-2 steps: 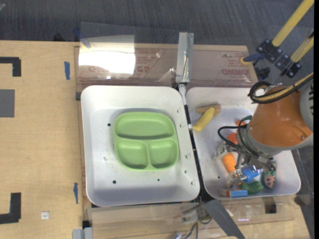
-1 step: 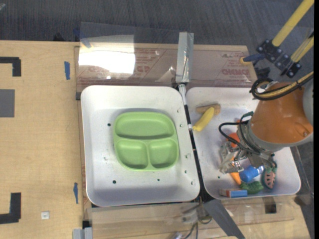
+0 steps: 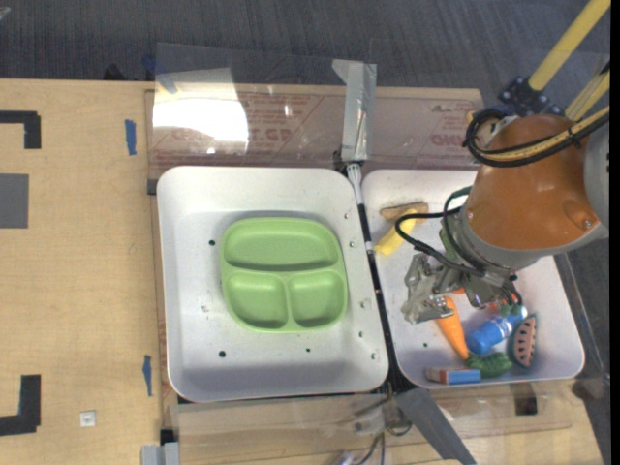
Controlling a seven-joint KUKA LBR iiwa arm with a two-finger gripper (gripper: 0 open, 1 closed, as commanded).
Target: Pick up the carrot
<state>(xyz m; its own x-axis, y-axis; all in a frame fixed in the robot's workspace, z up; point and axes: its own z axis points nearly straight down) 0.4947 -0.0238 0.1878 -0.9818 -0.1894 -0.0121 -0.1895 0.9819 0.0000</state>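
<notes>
From my station I see the grey arm with its orange band (image 3: 528,187) reaching in from the right and hanging over the right shallow white bin (image 3: 572,356). Its metal two-finger gripper (image 3: 426,294) sits low in that bin, just beside the top end of the small orange carrot (image 3: 451,329), possibly touching it. I cannot tell how the claw is set; the metal parts blur together from this angle, and I see nothing clearly pinched in it.

The carrot lies on the bin floor, pointing down toward the near edge. Right of it lies a blue bottle-shaped toy (image 3: 487,337), and further right a watermelon slice toy (image 3: 526,342). A green leafy piece (image 3: 489,364) lies below the bottle, and a flat blue and orange item (image 3: 453,377) rests by the near wall. A yellow banana-like piece (image 3: 391,241) lies near the bin's left wall.

The left shallow white bin (image 3: 184,260) holds a light green divided plastic plate (image 3: 284,272).
</notes>
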